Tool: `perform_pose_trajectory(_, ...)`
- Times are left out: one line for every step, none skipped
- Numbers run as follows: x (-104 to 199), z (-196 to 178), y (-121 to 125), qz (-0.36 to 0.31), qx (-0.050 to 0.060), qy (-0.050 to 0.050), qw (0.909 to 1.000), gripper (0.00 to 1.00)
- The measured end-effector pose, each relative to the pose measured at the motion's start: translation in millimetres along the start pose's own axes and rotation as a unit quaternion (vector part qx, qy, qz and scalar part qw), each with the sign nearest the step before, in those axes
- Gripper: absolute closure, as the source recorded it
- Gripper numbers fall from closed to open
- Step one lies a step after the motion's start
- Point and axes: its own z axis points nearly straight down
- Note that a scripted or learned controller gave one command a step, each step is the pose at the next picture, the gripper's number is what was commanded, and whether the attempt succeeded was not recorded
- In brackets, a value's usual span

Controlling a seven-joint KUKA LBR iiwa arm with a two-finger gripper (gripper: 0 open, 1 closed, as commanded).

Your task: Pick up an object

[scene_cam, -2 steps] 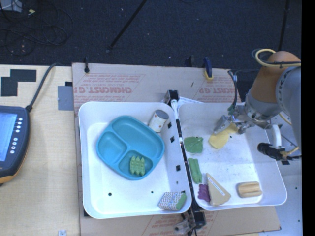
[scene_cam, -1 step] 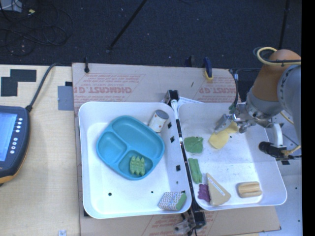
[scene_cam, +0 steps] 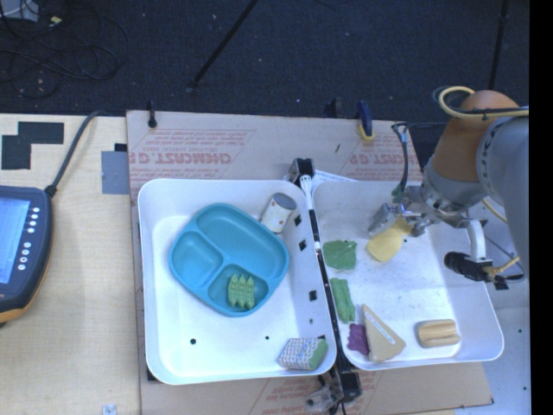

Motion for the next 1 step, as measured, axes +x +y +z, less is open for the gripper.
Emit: perform_pose_trajectory(-11.5,-1.0,0.7,0.0,-0.002,-0.001,1.0,0.0)
